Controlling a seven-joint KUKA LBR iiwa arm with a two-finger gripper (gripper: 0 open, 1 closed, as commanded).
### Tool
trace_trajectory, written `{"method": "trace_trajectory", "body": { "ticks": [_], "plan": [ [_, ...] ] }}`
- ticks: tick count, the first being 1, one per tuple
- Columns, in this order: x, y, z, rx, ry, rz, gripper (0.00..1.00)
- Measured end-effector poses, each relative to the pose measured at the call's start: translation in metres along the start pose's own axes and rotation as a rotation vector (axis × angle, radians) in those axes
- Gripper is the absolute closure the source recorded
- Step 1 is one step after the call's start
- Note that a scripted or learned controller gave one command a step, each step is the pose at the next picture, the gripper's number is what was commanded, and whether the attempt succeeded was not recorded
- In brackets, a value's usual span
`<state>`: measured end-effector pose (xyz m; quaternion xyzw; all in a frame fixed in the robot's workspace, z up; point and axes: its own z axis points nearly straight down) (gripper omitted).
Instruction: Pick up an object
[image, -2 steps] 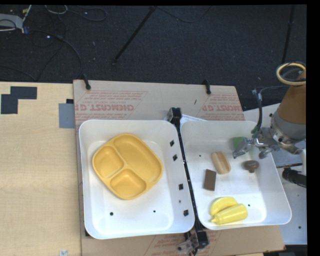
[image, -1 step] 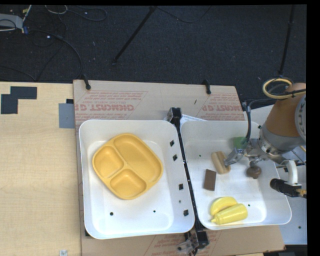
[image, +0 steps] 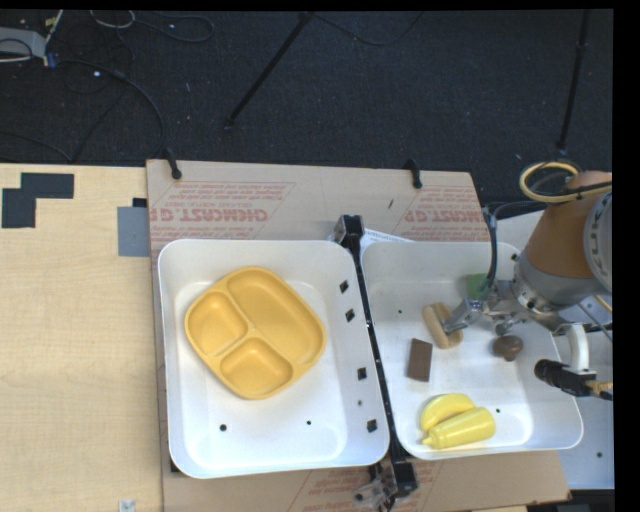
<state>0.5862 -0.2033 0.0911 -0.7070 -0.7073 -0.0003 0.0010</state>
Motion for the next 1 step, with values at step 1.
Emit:
{"method": "trace_trajectory", "body": {
  "ticks": [1],
  "plan": [
    [0.0012, 0.0032, -0.0140, -0.009, 0.003, 0.000, 1.00]
  ]
}}
